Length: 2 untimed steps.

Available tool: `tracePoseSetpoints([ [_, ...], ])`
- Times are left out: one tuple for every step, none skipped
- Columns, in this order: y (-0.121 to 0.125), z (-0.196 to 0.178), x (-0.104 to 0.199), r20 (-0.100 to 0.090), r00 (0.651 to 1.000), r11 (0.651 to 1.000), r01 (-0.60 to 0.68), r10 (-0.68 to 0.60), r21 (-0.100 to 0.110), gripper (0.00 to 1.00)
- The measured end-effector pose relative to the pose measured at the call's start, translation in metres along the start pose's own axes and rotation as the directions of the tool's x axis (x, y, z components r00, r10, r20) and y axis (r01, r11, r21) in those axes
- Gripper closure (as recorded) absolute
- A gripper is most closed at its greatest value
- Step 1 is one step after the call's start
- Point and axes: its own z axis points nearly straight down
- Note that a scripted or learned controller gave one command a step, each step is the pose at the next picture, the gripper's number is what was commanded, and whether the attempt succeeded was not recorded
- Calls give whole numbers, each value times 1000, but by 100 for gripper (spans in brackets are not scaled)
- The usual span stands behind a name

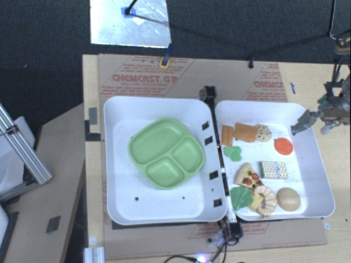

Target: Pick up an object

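A: Camera view: our tool [305, 123] sits at the top right rim of the right bin [323, 185]. We cannot tell how it is set.

B: Have we got a toy?

A: Not yet. The pizza [248, 176], cookie [264, 132] and red disc [283, 145] lie in that bin. We must go down and grab one.

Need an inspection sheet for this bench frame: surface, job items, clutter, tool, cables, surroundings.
Surface: two white bins side by side, left bin and right bin, on a printed board.
Job's things: right bin holds a pizza slice, red disc, bread roll, small box and other toy foods.
Clutter: green divided plate in left bin.
Grippers: tool above right bin's far right corner, holding nothing visible.
Cables: black cable across floor.
Surroundings: metal sheet, dark floor.
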Motion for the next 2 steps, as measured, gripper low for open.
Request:
tracePoseSetpoints([
  [2, -6, 1, 2, 1000, 1000, 3, -3, -10, 0],
  [0, 57, 3, 1, 1000, 1000, 1, -1, -6, 0],
])
